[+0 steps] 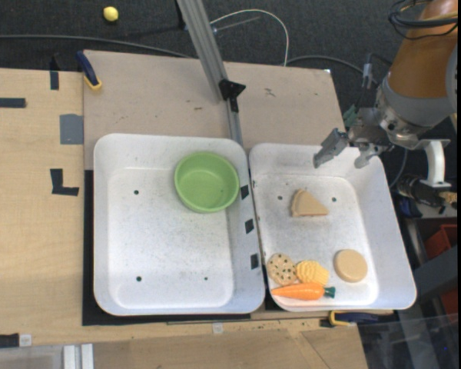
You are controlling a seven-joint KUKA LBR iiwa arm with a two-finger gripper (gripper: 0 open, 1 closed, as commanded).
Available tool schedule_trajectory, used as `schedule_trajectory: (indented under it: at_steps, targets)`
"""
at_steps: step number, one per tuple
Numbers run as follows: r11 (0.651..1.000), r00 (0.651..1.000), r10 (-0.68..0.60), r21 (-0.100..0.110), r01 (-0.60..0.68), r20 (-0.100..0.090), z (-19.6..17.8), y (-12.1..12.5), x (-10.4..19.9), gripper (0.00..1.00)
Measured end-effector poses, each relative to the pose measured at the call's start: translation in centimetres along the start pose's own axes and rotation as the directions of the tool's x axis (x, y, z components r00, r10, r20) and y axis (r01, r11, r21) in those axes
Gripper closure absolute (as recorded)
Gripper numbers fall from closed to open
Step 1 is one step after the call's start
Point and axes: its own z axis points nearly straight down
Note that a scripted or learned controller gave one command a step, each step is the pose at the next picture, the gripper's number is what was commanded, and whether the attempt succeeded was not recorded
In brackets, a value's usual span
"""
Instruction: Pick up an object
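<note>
My gripper hangs over the far right part of the right bin, fingers spread open with nothing between them. Below and to its left lies a tan wedge-shaped piece near the bin's middle. Along the near edge of this bin sit a round tan biscuit, a chocolate-chip cookie, a yellow waffle-like round and an orange carrot. A green bowl stands at the far right of the left bin.
A slanted metal pole runs down to the divide between the bins. Cables loop on the dark floor behind the bench. A yellow ball lies far back left. A blue-yellow clamp grips the board's corner.
</note>
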Motion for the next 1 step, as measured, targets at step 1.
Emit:
schedule_trajectory:
  at_steps: [1]
  targets:
    - [1.000, 1.000, 0.000, 0.000, 0.000, 0.000, 0.00, 0.00, -0.01, 0.00]
